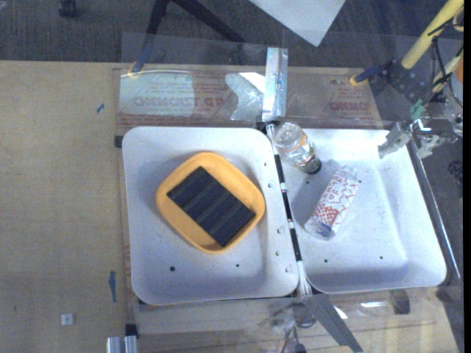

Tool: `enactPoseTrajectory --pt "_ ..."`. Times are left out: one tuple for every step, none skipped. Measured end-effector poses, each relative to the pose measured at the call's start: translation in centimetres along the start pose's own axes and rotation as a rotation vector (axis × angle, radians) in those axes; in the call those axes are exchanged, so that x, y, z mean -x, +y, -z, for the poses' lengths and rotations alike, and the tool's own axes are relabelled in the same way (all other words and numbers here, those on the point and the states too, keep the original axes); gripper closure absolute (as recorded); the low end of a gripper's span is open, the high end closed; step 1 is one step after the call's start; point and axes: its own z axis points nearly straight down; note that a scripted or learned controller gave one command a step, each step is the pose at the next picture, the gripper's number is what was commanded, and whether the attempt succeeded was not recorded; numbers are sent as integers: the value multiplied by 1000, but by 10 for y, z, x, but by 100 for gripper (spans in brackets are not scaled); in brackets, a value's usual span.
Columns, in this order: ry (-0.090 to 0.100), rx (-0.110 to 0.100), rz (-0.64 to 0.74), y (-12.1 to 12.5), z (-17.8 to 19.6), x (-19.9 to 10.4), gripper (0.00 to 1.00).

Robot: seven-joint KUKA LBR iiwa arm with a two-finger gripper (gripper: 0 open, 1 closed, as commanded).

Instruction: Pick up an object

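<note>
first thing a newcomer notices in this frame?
The yellow tray with a dark ribbed panel, sitting alone in the left bin. Next, the right bin: a clear plastic bottle at its far-left corner and a red-and-white wrapped packet lying beside it. The claw sits at that bin's far-right edge.

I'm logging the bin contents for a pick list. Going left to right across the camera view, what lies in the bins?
Yellow tray with dark ridged insert in the left bin → clear plastic bottle → red-and-white patterned packet in the right bin.

Arm (441,120) cut off by the right edge, tool's state unreadable; printing on the red-and-white packet (335,201) illegible.
</note>
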Motion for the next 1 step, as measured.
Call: enactPoseTrajectory --pt "-3 7 50 37 -161 -93 0"
